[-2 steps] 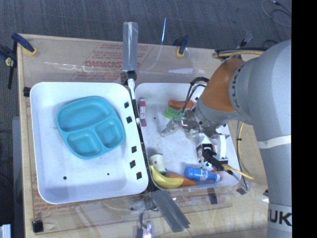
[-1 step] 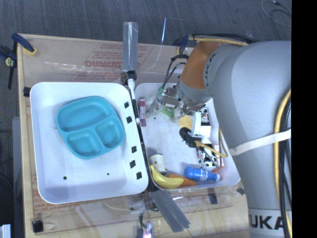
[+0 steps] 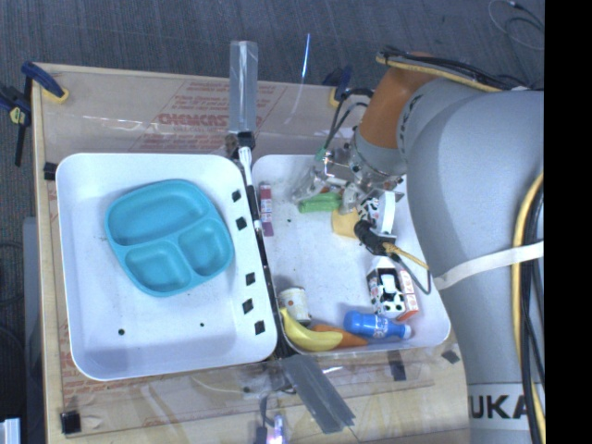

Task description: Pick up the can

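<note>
Camera view: arm comes in from the right, tool (image 3: 326, 176) low over the far part of the right bin (image 3: 305, 248), at or just above a green object (image 3: 317, 203) and near a yellow piece (image 3: 345, 224). Tool state: cannot tell, the wrist and cables block it, and nothing can be made out held in it. The can: best guess is the small cow-patterned black-and-white cylinder (image 3: 388, 289) lying on its side near the right wall of the right bin, just above a blue bottle (image 3: 377, 326); label too small to confirm. Also in that bin: banana (image 3: 309, 336) at the near edge, an orange piece just beside it, a small white cup (image 3: 293, 299), a thin red-white tube (image 3: 265, 206) by the divider. Left bin (image 3: 83, 322) carries a blue divided plate (image 3: 169, 236). Step, as a judgement: approach or search phase, no grasp on the can, tool well apart from it. Next move would call for shifting toward the near-right of the bin, lining up across the can's short axis, and descending without nudging the bottle or the bin wall.
</note>
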You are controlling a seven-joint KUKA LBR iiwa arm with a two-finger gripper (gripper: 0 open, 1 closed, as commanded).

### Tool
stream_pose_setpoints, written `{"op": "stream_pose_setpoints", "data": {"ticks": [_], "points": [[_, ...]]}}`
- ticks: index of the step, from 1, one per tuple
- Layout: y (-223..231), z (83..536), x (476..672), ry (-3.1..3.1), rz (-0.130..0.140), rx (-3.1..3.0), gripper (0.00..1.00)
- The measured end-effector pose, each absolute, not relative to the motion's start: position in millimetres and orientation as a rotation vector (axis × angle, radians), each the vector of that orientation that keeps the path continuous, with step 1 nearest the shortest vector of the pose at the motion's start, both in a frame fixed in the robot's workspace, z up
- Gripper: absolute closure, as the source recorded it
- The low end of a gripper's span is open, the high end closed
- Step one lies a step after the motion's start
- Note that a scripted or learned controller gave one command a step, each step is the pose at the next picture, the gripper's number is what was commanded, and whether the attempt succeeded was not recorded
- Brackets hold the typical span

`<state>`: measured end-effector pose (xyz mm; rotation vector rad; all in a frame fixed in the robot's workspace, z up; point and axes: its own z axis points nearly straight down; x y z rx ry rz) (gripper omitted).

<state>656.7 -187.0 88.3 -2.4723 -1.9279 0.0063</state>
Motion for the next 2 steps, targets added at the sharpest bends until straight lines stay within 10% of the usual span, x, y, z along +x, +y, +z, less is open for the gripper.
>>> {"op": "stream_pose_setpoints", "data": {"ticks": [2], "points": [[-199.9, 89.7, 630.5, -1.911, 0.004, -2.487, 0.00]]}}
